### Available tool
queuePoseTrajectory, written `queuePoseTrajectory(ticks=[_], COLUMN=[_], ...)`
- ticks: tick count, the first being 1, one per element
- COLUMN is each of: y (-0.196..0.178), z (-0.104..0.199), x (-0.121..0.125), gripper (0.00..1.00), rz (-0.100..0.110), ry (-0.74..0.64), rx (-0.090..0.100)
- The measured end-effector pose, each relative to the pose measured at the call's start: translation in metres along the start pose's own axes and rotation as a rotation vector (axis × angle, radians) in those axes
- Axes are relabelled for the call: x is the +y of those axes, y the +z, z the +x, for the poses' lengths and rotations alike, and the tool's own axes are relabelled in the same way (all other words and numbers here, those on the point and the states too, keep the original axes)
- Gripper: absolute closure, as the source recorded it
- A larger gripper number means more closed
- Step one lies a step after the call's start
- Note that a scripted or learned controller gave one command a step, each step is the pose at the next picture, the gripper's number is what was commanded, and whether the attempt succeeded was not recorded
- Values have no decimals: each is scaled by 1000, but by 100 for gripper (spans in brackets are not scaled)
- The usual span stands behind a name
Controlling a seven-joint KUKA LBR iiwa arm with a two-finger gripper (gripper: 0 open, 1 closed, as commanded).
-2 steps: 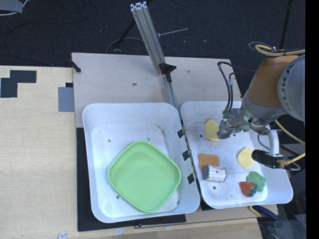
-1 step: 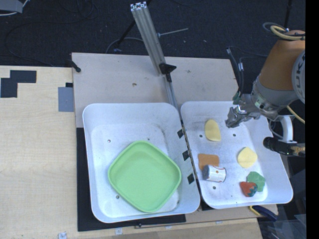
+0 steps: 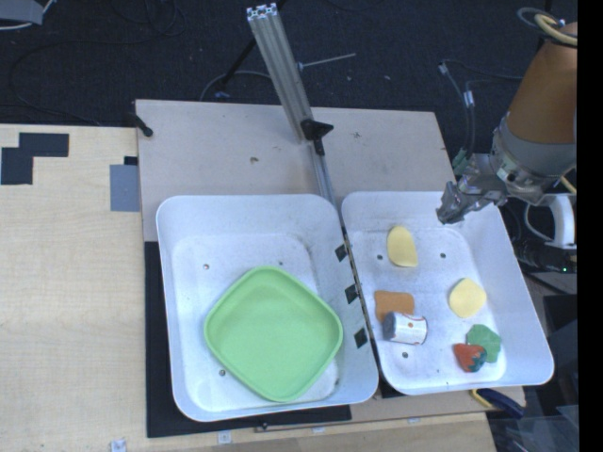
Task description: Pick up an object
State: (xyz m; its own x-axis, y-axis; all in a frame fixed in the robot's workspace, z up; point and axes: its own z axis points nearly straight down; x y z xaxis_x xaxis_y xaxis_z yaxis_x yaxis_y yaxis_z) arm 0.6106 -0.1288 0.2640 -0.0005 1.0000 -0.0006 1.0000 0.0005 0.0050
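Note:
The right bin [image 3: 509, 252] holds a pale yellow piece [image 3: 402, 247] near its back, a second yellow piece [image 3: 467, 298] toward the right, an orange block [image 3: 394, 302], a small white can [image 3: 406, 328] and a red and green toy [image 3: 478, 348] at the front right. My gripper [image 3: 451, 209] hangs over the back right corner of that bin, right of the upper yellow piece and apart from it. Nothing shows between its fingers.
The left bin [image 3: 179, 224] holds a green square plate [image 3: 273, 332]. A metal rail [image 3: 287, 69] slants from the back toward the divider between the bins. Cables lie on the dark floor behind the bench.

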Motion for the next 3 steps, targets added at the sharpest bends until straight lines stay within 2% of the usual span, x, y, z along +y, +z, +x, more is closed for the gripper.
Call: queuePoseTrajectory(ticks=[2,3], y=[11,25], z=[100,143], x=[-19,-19], gripper=[100,100], rz=[6,6], ry=[-3,-2], rx=[1,1])
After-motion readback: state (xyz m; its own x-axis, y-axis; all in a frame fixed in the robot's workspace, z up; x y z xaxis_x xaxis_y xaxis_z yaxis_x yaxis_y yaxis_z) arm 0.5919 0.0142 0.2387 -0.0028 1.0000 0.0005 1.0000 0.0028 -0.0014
